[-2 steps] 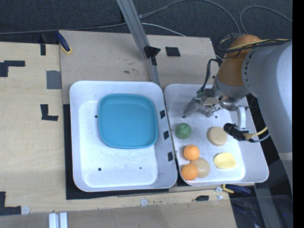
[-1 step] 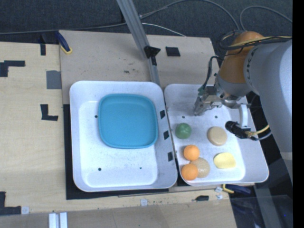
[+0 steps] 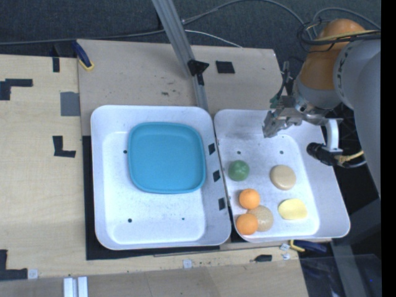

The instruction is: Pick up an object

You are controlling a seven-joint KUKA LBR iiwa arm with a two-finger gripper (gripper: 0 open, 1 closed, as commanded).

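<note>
Above the right bin (image 3: 322,215), the end effector (image 3: 272,127) hangs with nothing visibly held, its opening impossible to tell.

A: What kind of place is this?

B: It looks like a robotics lab. The plywood counter (image 3: 37,166) has black tape marks (image 3: 60,146) on it, and two white bins (image 3: 111,228) sit side by side.

A: Anything more?

B: Yes. An aluminium rail (image 3: 179,42) stands at a slant above the counter, loose cables (image 3: 235,8) lie on grey carpet (image 3: 74,8), and a grey robot arm (image 3: 352,73) with an orange band reaches in from the right.
</note>
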